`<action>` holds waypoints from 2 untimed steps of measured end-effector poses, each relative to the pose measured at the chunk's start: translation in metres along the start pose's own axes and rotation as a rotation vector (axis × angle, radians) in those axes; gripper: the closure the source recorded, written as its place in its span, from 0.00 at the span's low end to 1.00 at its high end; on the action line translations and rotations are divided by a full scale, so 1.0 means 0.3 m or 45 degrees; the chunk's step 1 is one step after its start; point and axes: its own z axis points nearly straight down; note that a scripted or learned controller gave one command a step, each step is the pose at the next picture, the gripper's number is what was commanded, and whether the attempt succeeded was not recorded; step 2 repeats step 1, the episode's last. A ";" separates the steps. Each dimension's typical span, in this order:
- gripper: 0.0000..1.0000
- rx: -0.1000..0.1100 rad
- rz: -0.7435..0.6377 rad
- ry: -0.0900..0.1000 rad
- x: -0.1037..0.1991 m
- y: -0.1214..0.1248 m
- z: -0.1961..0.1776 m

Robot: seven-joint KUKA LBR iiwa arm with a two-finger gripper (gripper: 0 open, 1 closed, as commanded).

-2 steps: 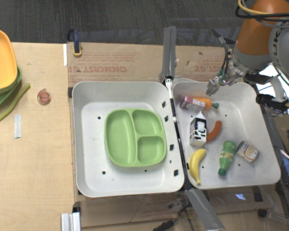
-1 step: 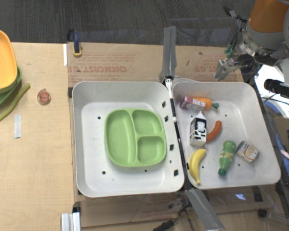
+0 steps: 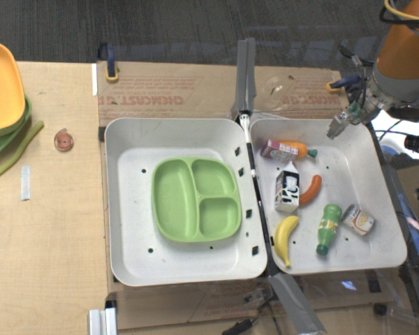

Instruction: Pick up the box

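Observation:
The box [image 3: 288,190] is a small white carton with black print. It lies in the right bin [image 3: 387,251], left of the middle, with an orange sausage [image 3: 310,190] against its right side. My gripper [image 3: 337,127] hangs over the bin's far right corner, well up and to the right of the box, with nothing visibly in it. The arm's orange band [image 3: 401,44] is at the top right.
The right bin also holds a bottle with an orange cap end [image 3: 288,149], a banana [image 3: 285,239], a green bottle [image 3: 327,229] and a small white and orange pack [image 3: 359,220]. A green divided plate [image 3: 195,199] lies in the left bin [image 3: 126,257]. Yellow and green plates [image 3: 1,96] sit far left.

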 end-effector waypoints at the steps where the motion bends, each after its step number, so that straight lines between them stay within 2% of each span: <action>1: 1.00 -0.002 0.201 -0.001 0.117 0.066 -0.213; 2: 1.00 -0.002 0.201 -0.001 0.117 0.066 -0.213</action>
